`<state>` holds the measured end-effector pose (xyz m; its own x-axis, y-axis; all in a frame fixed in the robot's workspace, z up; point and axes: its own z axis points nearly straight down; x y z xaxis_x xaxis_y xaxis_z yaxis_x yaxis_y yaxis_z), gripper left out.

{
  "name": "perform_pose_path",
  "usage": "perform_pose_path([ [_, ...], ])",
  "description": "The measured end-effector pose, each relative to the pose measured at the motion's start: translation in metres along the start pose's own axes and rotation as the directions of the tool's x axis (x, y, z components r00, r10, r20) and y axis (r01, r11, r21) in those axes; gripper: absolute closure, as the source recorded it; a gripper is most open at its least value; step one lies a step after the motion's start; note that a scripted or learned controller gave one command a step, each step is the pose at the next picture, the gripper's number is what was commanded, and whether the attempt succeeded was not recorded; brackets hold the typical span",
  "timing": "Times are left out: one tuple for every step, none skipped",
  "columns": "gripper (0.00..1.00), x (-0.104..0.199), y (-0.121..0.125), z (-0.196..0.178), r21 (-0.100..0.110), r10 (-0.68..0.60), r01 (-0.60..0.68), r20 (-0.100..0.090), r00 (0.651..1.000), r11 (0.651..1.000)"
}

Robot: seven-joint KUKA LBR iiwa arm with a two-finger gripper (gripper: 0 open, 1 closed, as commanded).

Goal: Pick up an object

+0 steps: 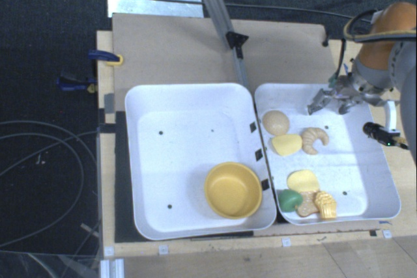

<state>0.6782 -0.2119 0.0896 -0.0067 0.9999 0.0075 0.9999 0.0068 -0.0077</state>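
The yellow bowl [233, 189] in the left bin [150, 107] looks rigid and light, but too wide to pinch except at its rim. In the right bin [374, 172], the beige egg [275, 122] looks smooth and likely to slip; the croissant [315, 138], ridged and probably hard plastic, offers better purchase across its middle. The gripper [331, 103] hovers above this bin's far edge, fingers spread, empty

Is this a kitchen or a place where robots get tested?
Probably a robot test lab, not a kitchen. A robot arm's gripper hangs over two white bins, which hold toy food like a croissant and a yellow bowl, and cables trail on the floor.
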Motion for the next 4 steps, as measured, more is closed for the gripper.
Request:
perform_pose_path([
  [1.0,-0.002,0.002,-0.014,-0.012,-0.004,0.004,0.009,1.0,1.0],
  [1.0,0.0,-0.005,-0.075,-0.016,0.003,-0.003,0.01,1.0,1.0],
  [1.0,0.0,0.003,-0.122,-0.016,0.0,0.001,0.01,1.0,1.0],
  [1.0,0.0,0.004,-0.139,-0.013,-0.002,0.002,0.009,1.0,1.0],
])
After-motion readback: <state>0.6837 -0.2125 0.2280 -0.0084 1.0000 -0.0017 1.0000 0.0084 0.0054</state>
